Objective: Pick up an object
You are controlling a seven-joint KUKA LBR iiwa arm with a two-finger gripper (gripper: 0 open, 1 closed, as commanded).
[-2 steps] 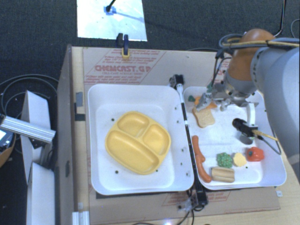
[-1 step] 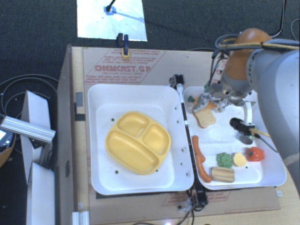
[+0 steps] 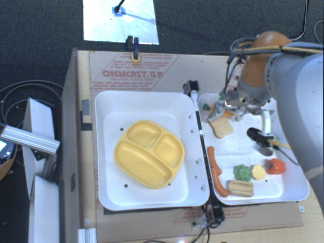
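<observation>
- The claw [image 3: 230,111] is seen low over the far end of the right bin [image 3: 298,189], at the tip of the single grey arm. Whether it is set wide or narrow cannot be told from this slant, and nothing is seen held in it.
- A tan toast slice [image 3: 221,127] is judged the likeliest thing to be picked. It lies flat on the bin floor just beside the claw, on its nearer side and a little toward the view's left, apparently apart from it.
- The slice is about as broad as it is long, so no strong long axis is offered for the grasp.
- A small orange piece [image 3: 229,115] is glimpsed almost under the claw, partly hidden. What it is cannot be told.
- Farther from the claw, toward the bin's near end, an orange sausage [image 3: 214,170] is laid with its long axis running away from the claw. A broccoli floret [image 3: 243,172], a tomato [image 3: 275,166] and a tan roll [image 3: 240,188] are grouped well apart from the claw.
- A short shift toward the slice, then a descent, is judged to be needed before any closing.
</observation>
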